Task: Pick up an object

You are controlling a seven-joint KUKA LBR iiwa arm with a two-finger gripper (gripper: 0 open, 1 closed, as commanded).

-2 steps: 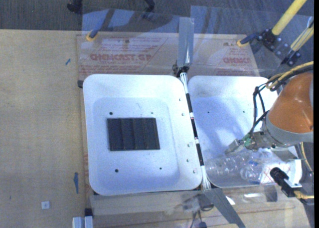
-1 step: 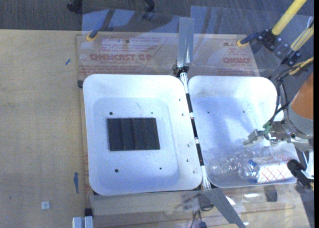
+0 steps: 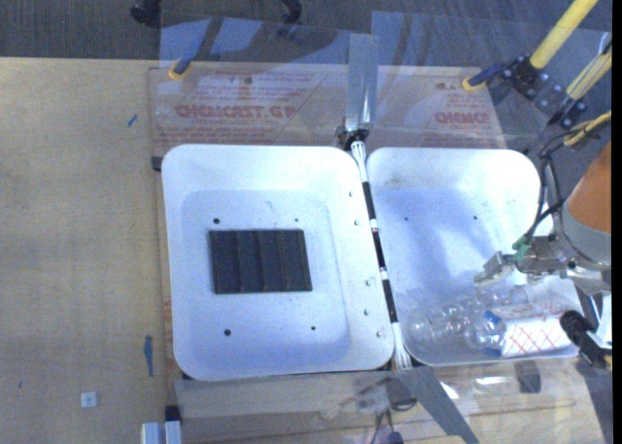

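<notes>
A dark grey ribbed rectangular pad point(image 3: 260, 260) lies flat in the middle of the left bin point(image 3: 194, 180). In the right bin point(image 3: 437, 189), near the front edge, a clear plastic bottle point(image 3: 449, 320) with a blue cap lies on its side. Just right of it rests a white packet with a red crosshatch print point(image 3: 536, 337). My gripper point(image 3: 498, 271) reaches in from the right and hangs low over the right bin's front right part, just above and behind the bottle and the packet. I see nothing held in it.
The arm's orange band point(image 3: 595, 201) and cables stand over the right bin's right rim. A clear plastic sheet with red print point(image 3: 238, 110) lies behind both bins. A yellow pole point(image 3: 575, 11) slants at the top right. Bare wood bench extends to the left.
</notes>
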